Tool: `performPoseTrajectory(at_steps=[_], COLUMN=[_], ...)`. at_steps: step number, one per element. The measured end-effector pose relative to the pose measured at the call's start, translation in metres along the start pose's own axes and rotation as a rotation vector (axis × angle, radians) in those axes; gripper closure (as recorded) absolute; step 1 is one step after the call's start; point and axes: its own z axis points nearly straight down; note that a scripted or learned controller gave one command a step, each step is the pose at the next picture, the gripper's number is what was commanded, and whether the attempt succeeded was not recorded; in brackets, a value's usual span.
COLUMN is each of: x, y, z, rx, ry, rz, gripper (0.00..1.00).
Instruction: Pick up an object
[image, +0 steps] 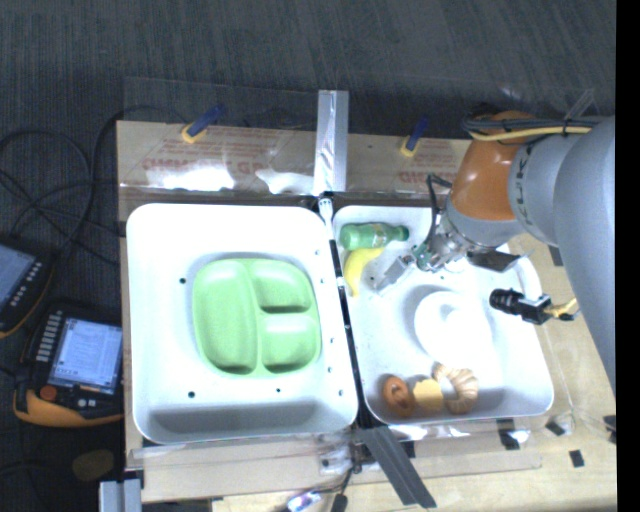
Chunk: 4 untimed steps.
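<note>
The claw (392, 271) reaches low beside the banana (357, 267), just at its left, but I cannot tell its opening, and probably nothing is lifted yet.

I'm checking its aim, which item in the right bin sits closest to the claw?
The yellow banana, just left of the claw; the donut lies at the bin's near edge.
</note>
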Motion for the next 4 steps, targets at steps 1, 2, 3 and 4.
performPoseTrajectory(at_steps=[1, 2, 3, 4], x=[0.0, 0.044, 0.135, 0.135], y=[0.002, 0.048, 0.095, 0.095], z=[-0.011, -0.095, -0.094, -0.094], rx=[-0.004, 0.011, 0.014, 0.013], ry=[-0.001, 0.002, 0.0, -0.001], rz=[0.0, 0.312, 0.776, 0.777], gripper=[1.0, 1.0, 1.0, 0.0])
